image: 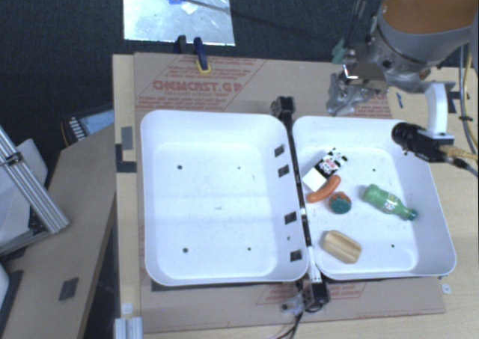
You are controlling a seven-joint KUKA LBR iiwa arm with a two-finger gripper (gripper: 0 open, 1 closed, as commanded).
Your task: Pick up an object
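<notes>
Hovering at the upper right of the frame, the end effector (346,100) sits over the far rim of the right bin (434,255). From this angle we cannot tell how wide it is set, and we see nothing in it. So by our reading the pick has not begun: approach, grasp and lift all lie ahead.

Every candidate lies in the right bin. We have a black-and-white block (330,165) near the bin's left wall, with an orange sausage (323,191) touching its lower edge. A teal ball (341,203) sits just beside the sausage, a green bottle (389,202) lies on its side toward the right, and a tan roll (341,246) rests alone at lower centre.

Now for room! Block, sausage and ball crowd together close to the wall shared with the left bin (217,180), and we judge that a tight spot. Bottle and roll have white floor all around them and keep well apart from the rims. The bin's upper stretch, just below the end effector, looks open for a descent onto the worktop (224,79) side.
</notes>
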